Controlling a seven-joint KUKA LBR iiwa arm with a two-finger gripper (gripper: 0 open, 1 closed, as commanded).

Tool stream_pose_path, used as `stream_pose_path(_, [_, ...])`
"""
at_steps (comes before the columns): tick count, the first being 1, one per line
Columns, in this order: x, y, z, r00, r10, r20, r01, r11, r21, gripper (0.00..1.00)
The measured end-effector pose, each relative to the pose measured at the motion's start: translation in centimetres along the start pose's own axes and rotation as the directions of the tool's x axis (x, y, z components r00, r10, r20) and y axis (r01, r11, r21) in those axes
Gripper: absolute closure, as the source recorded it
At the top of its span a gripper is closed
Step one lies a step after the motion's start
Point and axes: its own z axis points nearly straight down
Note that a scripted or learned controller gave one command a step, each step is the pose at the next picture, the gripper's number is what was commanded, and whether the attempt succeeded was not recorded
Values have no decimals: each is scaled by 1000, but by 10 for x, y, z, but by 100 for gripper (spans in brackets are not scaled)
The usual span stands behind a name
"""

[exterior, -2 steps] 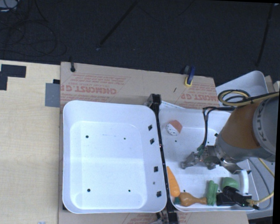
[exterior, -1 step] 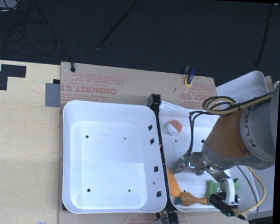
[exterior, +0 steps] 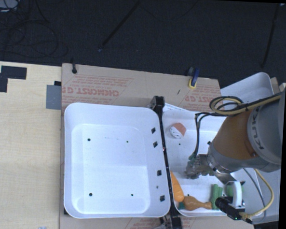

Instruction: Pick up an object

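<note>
Pale wooden worktop [exterior: 20,143] under a dark floor strewn with cables along the top. A sheet of printed cardboard [exterior: 135,89] lies on the worktop and carries two shallow white bins side by side.

Left bin [exterior: 72,131]: bare white floor with a few small dark dots.

Right bin [exterior: 205,121]: partly covered by the arm. Contents seen: a small roll with an orange-and-white face [exterior: 177,130] near the far left corner; an orange carrot-like piece [exterior: 177,188] lying along the left wall near the front; a tan, pear-shaped object [exterior: 194,203] just beside it at the front edge; a green piece [exterior: 217,193] to their right, partly behind a white-and-black fitting.

Arm [exterior: 248,137], grey with orange band, reaches in from the right and angles down into the right bin. Gripper [exterior: 194,169] sits low near the bin's middle, above the carrot-like piece and apart from it. Jaws too dark and small to read: cannot tell whether apart or together. Nothing seen between them.
</note>
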Motion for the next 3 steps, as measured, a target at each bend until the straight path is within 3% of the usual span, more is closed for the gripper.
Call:
stream_pose_path(1, [78, 38, -95, 1000, -15, -2, 15, 1000, -8, 100])
stream_pose_path(2, [134, 32, -120, 1000, -13, -2, 13, 1000, -1, 100])
stream_pose_path(3, [225, 68, -157, 1000, -15, -2, 15, 1000, -5, 100])
